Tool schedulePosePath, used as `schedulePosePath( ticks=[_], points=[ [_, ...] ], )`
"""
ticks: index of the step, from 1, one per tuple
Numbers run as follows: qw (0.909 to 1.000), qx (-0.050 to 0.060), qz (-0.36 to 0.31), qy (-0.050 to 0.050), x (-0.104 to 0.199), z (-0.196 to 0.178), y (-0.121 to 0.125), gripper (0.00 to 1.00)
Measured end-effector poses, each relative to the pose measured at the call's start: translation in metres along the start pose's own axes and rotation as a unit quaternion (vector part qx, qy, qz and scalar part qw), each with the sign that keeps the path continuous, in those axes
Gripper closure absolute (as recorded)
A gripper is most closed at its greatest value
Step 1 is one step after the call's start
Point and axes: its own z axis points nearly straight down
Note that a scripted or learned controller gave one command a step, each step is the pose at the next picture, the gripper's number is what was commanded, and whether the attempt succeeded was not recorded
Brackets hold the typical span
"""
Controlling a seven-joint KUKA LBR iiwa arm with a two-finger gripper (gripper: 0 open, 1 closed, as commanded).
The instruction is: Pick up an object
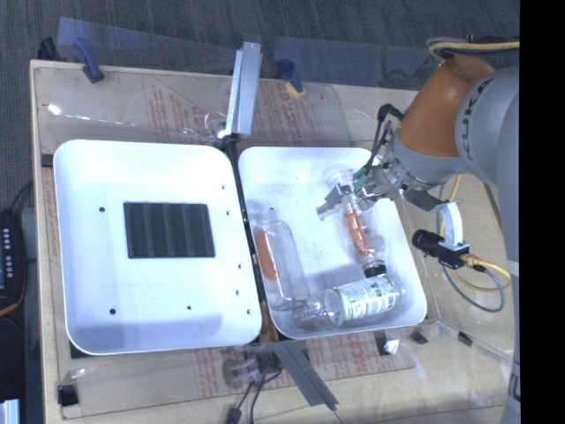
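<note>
Hand over the right bin, near its upper edge; finger opening cannot be told. Three clear bottles lie in that bin, below it.

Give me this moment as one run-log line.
arm: over right bin | gripper: above upper end of orange-cored clear bottle | hold: none seen | also in bin: two clear bottles

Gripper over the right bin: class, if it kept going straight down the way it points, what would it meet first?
Probably the clear bottle with the orange label lying just below the gripper. Depth is hard to judge from one slanted view, so it might reach the right bin floor beside it instead.
</note>
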Motion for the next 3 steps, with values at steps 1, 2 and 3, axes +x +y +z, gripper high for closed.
schedulePosePath(
  ticks=[1, 2, 3],
  points=[
    [0.9997, -0.001, -0.024, -0.001, 0.0, -0.006, 0.001, 0.0],
    [0.9994, 0.0, -0.034, 0.0, -0.002, 0.02, 0.014, 0.0],
    [0.999, 0.0, -0.045, 0.0, 0.001, -0.006, -0.008, 0.0]
  ],
)
